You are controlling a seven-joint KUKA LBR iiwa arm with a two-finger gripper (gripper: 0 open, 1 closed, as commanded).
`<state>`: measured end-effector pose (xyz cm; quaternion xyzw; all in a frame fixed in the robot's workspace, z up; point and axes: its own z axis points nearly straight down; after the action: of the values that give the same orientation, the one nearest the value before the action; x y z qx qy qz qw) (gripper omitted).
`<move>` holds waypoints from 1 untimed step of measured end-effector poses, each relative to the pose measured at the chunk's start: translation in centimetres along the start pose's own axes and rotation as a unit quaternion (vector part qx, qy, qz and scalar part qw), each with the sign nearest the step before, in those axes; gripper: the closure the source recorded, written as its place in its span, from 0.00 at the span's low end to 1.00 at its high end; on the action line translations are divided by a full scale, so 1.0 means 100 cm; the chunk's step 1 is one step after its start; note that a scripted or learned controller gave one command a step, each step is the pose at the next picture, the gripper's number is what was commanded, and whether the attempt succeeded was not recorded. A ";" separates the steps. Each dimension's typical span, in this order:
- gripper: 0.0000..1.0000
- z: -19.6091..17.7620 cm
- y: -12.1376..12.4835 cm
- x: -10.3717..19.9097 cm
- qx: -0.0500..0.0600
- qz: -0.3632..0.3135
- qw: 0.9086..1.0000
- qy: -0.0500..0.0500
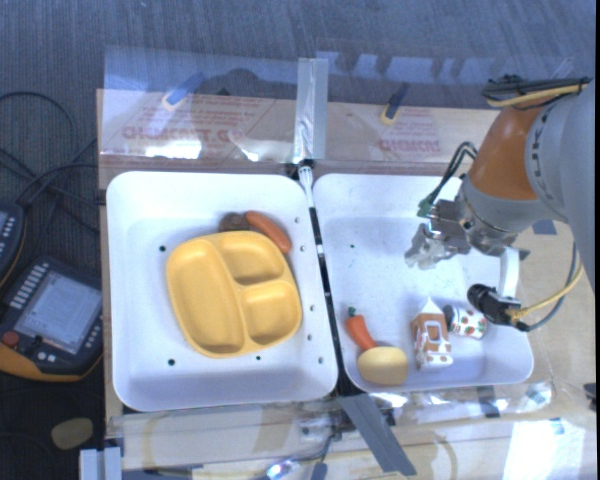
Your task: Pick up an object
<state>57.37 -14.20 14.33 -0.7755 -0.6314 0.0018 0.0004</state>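
While my gripper (427, 247) hangs over the right bin (380, 233), I can't tell its state; nothing visibly in it. Carrot (359, 330), lemon (383, 365), small house toy (432, 339) lie near the bin's front.

The divided tray (235, 293) is yellow, the carrot (359, 330) orange with green top, both bins (130, 368) white.

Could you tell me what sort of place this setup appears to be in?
Probably a robotics lab bench for grasping trials: a grey-and-orange arm reaches over two white bins holding toy food, such as a yellow divided tray and a carrot, with a teach pendant on the carpet.
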 end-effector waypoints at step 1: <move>1.00 0.048 0.050 -0.048 0.001 0.100 0.995 0.000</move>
<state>61.30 -19.93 9.53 -0.8346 -0.5509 0.0026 0.0006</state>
